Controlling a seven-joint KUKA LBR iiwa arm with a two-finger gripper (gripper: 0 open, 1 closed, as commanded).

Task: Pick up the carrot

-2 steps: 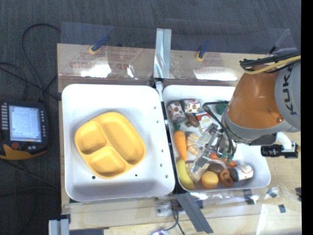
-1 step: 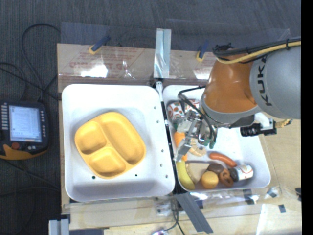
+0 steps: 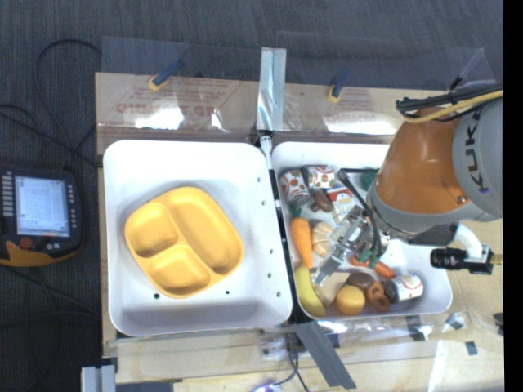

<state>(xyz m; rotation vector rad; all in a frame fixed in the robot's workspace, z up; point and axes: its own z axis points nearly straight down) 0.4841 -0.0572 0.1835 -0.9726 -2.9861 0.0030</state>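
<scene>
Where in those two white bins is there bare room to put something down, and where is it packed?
The left bin has bare floor all around the yellow tray, widest along its top and bottom edges. The right bin is crowded: carrot, banana, cans and other food crowd its left side, with the gripper among them. Only a small strip near its right edge looks bare.

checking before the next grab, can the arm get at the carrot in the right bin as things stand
Probably yes. The carrot lies near the right bin's left wall with its top side uncovered, and the claw hangs just beside it. The banana sits close at its lower end, and the wall may crowd a finger.
</scene>
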